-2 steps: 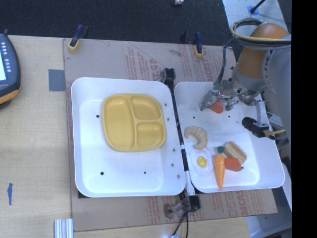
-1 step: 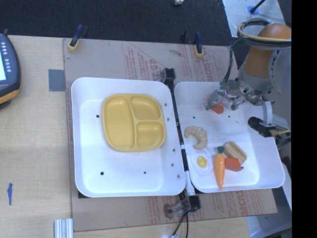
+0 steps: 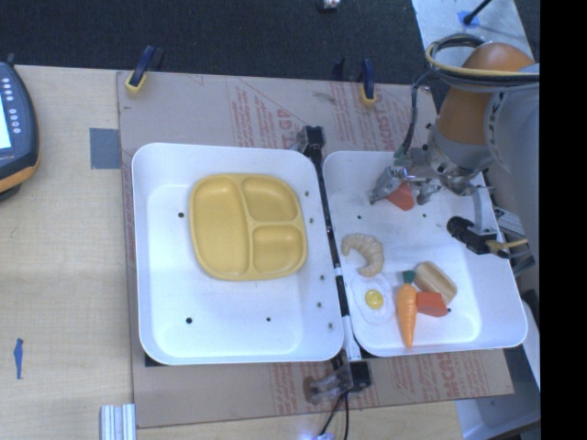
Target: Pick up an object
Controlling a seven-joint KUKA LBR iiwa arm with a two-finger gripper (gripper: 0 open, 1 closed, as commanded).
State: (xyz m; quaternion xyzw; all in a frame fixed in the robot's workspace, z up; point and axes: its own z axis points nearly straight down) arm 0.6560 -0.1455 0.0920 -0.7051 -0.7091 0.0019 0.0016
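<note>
My gripper (image 3: 402, 189) hangs low over the far part of the right bin (image 3: 463, 333), reaching in from the right. A small red piece (image 3: 402, 200) sits right under it, partly hidden by the gripper. Nearer the front of the same bin lie a pale shrimp (image 3: 365, 251), a fried egg (image 3: 372, 298), an orange carrot (image 3: 406, 313), a tan bun (image 3: 435, 280) and a red block (image 3: 431, 304) beside the bun.
The left bin (image 3: 229, 324) holds a yellow divided plate (image 3: 248, 225). A dark handheld pendant (image 3: 14, 126) lies at the bench's left edge. Clamps (image 3: 368, 88) hold the cardboard at the far side.
</note>
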